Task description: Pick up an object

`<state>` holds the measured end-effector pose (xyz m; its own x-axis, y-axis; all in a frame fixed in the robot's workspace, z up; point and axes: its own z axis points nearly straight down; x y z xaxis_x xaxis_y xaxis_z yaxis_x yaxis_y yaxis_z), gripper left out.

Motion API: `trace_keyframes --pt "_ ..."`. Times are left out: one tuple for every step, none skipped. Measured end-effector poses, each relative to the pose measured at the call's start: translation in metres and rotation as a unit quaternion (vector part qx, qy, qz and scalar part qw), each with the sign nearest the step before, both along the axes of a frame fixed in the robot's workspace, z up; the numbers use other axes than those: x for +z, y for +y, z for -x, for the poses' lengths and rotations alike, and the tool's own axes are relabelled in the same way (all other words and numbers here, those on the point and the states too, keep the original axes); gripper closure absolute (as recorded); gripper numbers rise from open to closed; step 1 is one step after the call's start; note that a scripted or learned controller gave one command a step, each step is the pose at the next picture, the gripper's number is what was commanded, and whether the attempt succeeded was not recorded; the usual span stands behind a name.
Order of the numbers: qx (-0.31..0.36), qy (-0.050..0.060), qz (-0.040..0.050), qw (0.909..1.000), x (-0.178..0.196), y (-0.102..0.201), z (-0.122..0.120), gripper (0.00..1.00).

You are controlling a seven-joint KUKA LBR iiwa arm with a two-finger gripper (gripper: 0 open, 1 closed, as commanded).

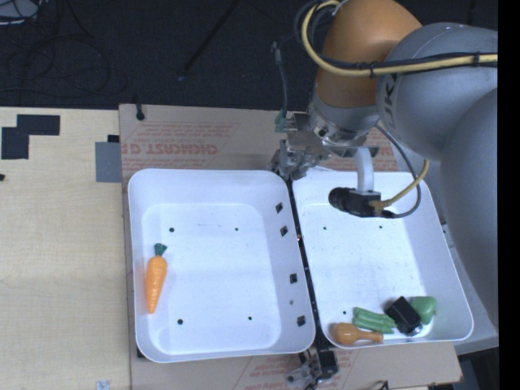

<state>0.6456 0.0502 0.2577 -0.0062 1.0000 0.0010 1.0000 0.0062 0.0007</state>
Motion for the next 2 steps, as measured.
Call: trace_keyframes --pt "-0.009 0.003 0.0021 1.0000 0.017 -0.120 0.072 1.00" --pt "-0.001 0.000 0.0002 1.0000 0.024 -0.074 0.034 1.00"
